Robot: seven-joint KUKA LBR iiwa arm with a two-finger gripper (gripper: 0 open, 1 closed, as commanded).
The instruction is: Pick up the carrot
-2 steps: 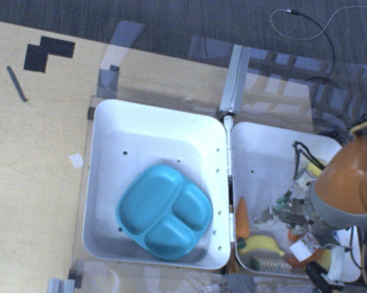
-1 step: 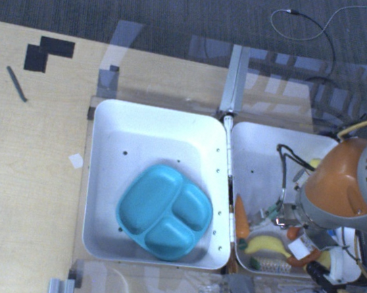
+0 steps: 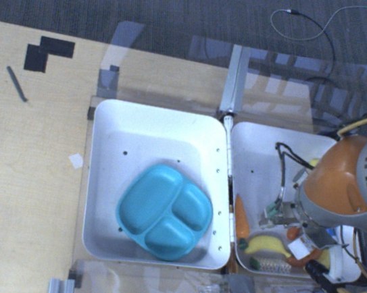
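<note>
Carrot (image 3: pixel 241 222) against the right bin's (image 3: pixel 257 153) left wall, beside a banana (image 3: pixel 266 244). Gripper (image 3: pixel 281 217) low nearby, partly hidden under the orange-banded wrist (image 3: pixel 339 179); jaw state impossible to tell.

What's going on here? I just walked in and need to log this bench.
A grey and orange arm reaches from the right into the right bin, its gripper low among the items there. The carrot lies along that bin's left wall, apart from the gripper, beside a banana. The left bin holds a blue divided plate.
</note>
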